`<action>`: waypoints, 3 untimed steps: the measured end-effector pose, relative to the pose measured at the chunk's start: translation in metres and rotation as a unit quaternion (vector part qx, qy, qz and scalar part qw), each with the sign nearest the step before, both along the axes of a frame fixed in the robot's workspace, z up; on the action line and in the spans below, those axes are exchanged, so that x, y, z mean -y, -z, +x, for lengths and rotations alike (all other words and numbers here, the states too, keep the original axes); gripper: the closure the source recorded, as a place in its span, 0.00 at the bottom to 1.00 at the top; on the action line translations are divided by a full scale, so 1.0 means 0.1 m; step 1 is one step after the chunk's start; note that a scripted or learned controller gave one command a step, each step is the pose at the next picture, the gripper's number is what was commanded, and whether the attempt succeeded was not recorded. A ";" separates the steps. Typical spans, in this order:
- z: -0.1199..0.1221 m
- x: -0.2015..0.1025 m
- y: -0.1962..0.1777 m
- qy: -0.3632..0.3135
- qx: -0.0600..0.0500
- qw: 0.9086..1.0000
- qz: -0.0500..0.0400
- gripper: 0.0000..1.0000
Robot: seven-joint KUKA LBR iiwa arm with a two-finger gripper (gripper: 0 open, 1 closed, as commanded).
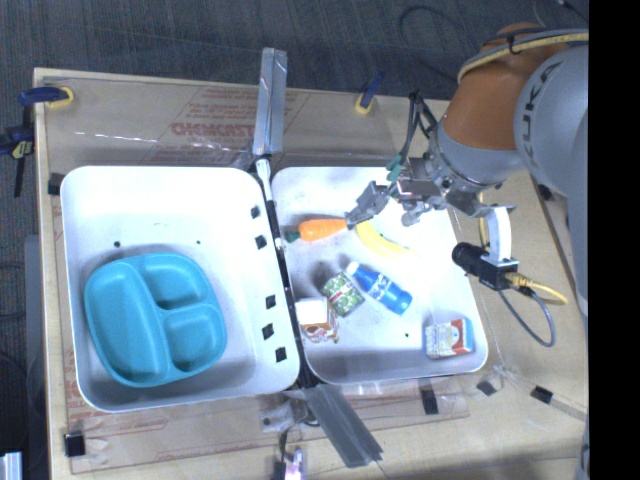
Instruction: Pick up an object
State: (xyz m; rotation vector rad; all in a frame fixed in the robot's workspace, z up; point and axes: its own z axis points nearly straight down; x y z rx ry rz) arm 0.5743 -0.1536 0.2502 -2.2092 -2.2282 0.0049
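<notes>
Camera view: end effector (385, 200) poised low in right bin (455, 353), beside carrot (322, 230) and banana (382, 239); grip state impossible to tell. Nothing seen lifted; pick judged not yet made. Blue tray (152, 316) lay in left bin (90, 193).

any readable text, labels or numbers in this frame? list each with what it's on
Red print on the bench sheet behind the bins: appears upside down, too blurred to read.
Blue bottle: white label patch, lettering too small to read.
Green carton: printed pattern, no legible words.
Red and white carton: markings too blurred to read.
Small carton at the right bin's front left: unreadable.
No readable numbers or signs anywhere.
</notes>
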 end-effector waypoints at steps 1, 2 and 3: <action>0.13 0.19 1.57 -0.037 0.002 0.999 -0.001 0.00; -0.42 0.53 1.59 -0.050 0.001 0.999 0.000 0.00; -0.42 0.53 1.49 -0.053 0.001 0.999 0.000 1.00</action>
